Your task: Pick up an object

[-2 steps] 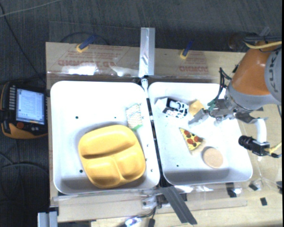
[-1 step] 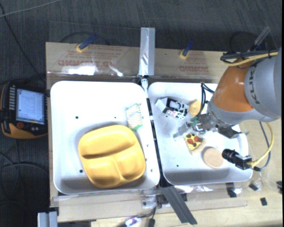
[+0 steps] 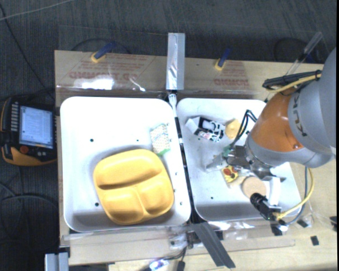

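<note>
My gripper (image 3: 225, 161) reaches down into the right bin (image 3: 200, 199) from the right, under the orange band of the arm. It hangs over a small red item (image 3: 230, 174), with a tan round piece (image 3: 250, 185) just to its right. A black-and-white object (image 3: 208, 129) lies at the back of this bin, and a pale yellow item (image 3: 231, 129) sits beside it, partly hidden by the arm. In the left bin (image 3: 79, 123) lie a large yellow divided tray (image 3: 134, 185) and a small green-and-white packet (image 3: 160, 137).
A metal divider post (image 3: 175, 58) stands at the back between the bins. A handheld pendant with a screen (image 3: 31, 130) sits left of the bench. Cables and a black connector (image 3: 265, 206) trail over the right bin's front right corner.
</note>
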Tool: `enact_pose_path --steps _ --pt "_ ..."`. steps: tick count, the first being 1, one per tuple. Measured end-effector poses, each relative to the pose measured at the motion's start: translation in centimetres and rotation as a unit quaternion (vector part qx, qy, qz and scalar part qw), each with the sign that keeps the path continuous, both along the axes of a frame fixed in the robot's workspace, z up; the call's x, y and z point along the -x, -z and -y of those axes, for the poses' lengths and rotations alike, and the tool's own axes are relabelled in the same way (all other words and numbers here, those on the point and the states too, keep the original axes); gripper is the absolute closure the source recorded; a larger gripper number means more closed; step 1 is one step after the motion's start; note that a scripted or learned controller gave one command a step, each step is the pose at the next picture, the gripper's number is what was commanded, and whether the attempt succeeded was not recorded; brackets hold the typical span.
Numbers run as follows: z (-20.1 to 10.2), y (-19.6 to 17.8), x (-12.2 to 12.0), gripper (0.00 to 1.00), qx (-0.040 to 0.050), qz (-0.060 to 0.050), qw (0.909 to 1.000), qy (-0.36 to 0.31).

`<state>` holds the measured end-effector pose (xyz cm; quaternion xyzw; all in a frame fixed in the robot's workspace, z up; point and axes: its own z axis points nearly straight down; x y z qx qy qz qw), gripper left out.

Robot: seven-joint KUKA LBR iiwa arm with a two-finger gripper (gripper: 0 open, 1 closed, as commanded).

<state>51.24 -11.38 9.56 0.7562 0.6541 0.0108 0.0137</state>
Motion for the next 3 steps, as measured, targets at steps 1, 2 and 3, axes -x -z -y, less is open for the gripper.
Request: enact_pose_path --steps 1,2,3 --pt "0.0 -1.9 -6.1 0.00 -0.0021 -0.018 0.9996 -0.020" --pt "3.8 0.2 -1.2 0.00 0.0022 -0.006 0.9977 -0.067" --pt "3.9 -1.1 -1.4 1.00 0.0028 -0.002 0.9977 -0.067"
